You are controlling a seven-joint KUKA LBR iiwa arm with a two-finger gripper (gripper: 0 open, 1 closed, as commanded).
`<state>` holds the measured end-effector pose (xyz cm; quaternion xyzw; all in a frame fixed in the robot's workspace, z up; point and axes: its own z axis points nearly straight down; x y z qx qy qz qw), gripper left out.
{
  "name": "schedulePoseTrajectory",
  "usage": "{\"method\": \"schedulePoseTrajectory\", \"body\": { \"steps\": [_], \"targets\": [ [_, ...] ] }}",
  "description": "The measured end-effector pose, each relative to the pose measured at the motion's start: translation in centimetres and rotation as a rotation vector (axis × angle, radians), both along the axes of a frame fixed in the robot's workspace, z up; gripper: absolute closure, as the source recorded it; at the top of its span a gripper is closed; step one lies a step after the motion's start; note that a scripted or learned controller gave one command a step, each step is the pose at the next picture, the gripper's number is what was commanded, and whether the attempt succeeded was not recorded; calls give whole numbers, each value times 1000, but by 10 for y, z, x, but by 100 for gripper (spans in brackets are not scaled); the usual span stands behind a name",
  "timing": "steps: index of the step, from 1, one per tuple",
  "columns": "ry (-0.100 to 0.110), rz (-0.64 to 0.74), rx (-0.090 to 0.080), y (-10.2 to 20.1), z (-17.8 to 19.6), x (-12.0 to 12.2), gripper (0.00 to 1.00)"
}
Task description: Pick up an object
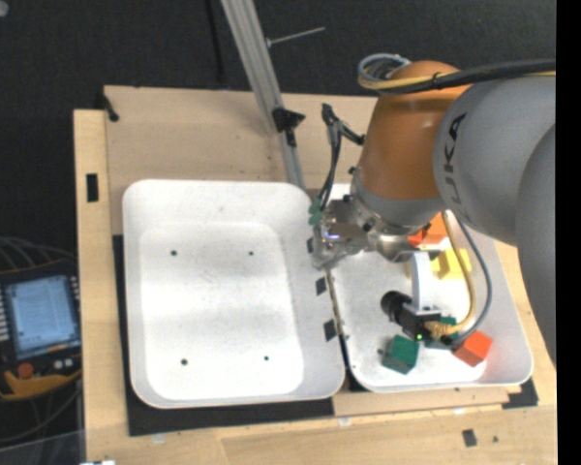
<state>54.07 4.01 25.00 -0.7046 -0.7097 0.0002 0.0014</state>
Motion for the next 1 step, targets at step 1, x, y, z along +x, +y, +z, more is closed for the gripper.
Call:
{"method": "schedulePoseTrajectory", "body": {
  "steps": [1],
  "targets": [
    [-3,0,-1,45,-1,-2,100]
  ]
}}
